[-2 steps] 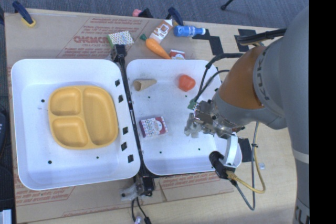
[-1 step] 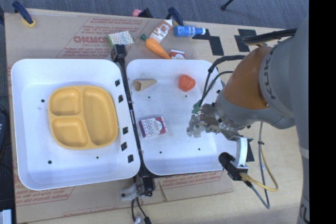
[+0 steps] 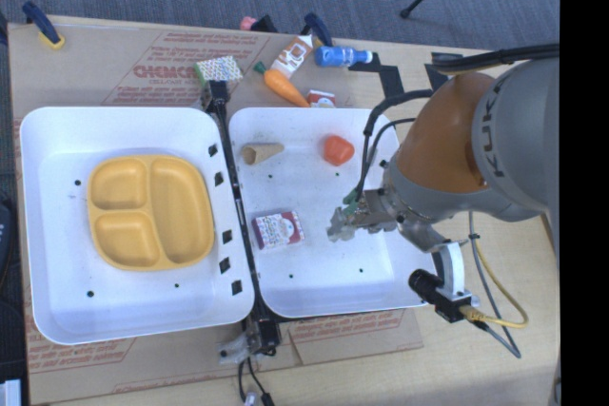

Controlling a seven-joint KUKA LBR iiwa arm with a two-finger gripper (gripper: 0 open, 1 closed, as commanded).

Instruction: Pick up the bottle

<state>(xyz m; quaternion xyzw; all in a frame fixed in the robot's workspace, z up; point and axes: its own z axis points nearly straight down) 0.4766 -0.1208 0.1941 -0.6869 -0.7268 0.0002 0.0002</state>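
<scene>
Grey carpet surrounds the cardboard-topped bench [image 3: 143,76]; claw [image 3: 344,222] state unclear.

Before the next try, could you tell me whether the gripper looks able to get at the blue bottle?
Probably yes: the blue bottle lies outside the bins on open cardboard, nothing over it; the gripper hangs inside the right bin.

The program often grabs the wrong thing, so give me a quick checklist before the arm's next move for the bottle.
1. Bottle located: ok, the blue bottle lies on the cardboard beyond the right bin.
2. Bottle inside a bin: not ok.
3. Gripper over the bottle: not ok, it is low in the right bin.
4. Something between the fingers: cannot tell.
5. Clutter near the bottle: not ok, a carrot and a small white bottle lie close.
</scene>
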